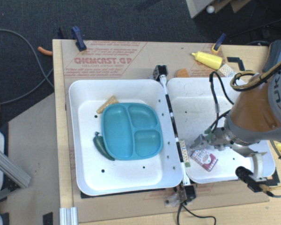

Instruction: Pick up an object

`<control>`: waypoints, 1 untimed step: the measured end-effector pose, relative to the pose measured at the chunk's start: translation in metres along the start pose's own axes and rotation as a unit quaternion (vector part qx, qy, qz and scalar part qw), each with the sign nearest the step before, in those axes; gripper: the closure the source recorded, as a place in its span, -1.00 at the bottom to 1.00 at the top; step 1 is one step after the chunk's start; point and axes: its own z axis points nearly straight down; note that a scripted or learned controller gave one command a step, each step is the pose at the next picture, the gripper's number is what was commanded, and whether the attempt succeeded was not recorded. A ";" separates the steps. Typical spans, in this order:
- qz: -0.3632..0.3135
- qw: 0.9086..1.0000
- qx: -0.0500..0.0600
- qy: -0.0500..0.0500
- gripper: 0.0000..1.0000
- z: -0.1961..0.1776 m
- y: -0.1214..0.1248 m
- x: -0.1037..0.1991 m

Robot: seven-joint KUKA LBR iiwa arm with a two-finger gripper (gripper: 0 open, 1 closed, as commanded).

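The arm (257,109) reaches into the right bin (192,95). In the left bin (84,125), a teal tray (131,130) covers a green thing (101,146) and a tan piece (107,105). The gripper (207,142) hangs over a red packet (203,158) near the right bin's front edge (finger spread hidden, cannot tell).

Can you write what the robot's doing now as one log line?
gripper low in right bin | beside red packet | blue tray in left bin
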 end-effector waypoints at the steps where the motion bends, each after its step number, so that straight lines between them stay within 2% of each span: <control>1: -0.001 1.000 -0.001 -0.001 -1.00 -0.025 0.083 -0.021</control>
